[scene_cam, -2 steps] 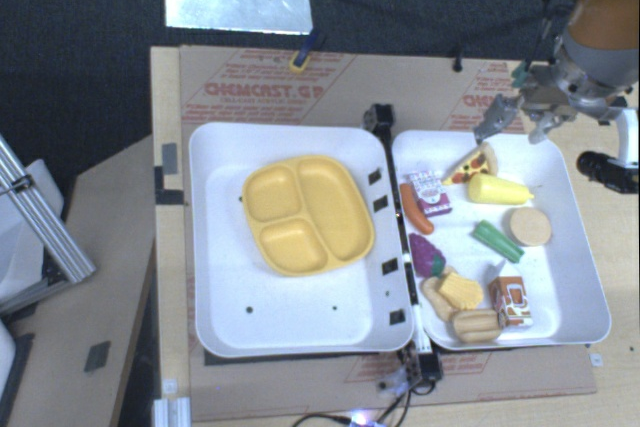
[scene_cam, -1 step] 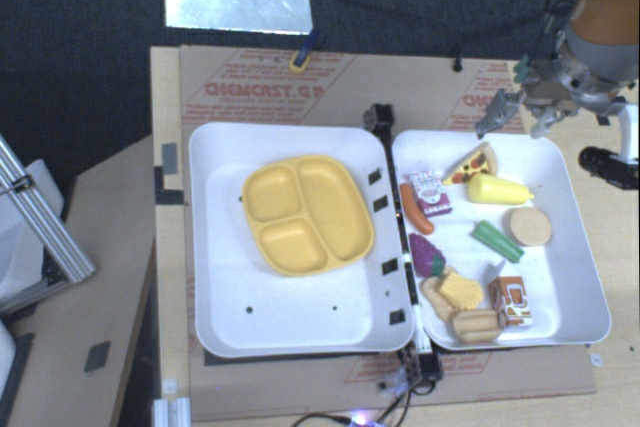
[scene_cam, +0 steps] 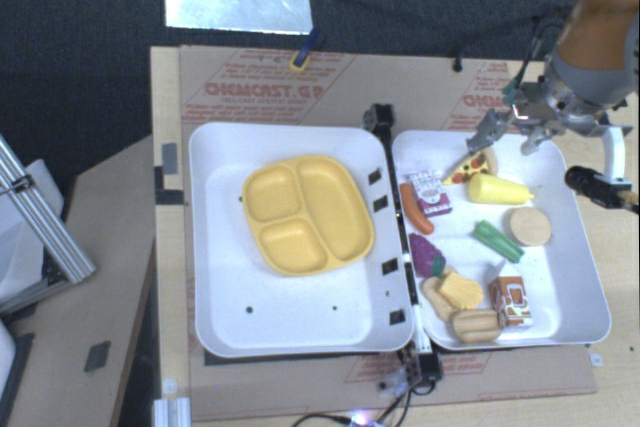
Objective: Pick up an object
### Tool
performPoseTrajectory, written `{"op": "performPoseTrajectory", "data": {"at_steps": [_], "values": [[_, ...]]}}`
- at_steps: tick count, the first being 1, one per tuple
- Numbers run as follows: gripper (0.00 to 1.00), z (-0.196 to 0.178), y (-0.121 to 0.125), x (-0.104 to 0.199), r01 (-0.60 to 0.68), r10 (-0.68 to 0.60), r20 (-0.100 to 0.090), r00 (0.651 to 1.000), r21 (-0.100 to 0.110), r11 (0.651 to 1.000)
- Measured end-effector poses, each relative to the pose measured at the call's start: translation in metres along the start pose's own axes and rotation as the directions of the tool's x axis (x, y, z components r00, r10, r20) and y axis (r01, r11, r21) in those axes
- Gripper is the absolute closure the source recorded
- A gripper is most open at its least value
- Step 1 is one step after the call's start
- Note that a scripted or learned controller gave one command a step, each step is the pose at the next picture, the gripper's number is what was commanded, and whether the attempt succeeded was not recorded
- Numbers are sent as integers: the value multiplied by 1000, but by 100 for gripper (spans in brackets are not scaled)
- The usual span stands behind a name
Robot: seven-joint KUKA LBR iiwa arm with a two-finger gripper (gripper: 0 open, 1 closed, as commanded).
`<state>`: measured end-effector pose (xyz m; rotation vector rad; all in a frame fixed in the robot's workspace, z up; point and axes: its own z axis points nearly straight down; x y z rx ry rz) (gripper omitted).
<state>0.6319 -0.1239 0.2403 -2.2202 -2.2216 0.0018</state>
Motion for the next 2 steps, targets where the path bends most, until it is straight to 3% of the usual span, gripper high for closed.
{"op": "performPoseTrajectory", "data": {"at_steps": [2], "values": [[0, 92, -1, -3, 3, -3, -1, 1000, 1, 1000]]}}
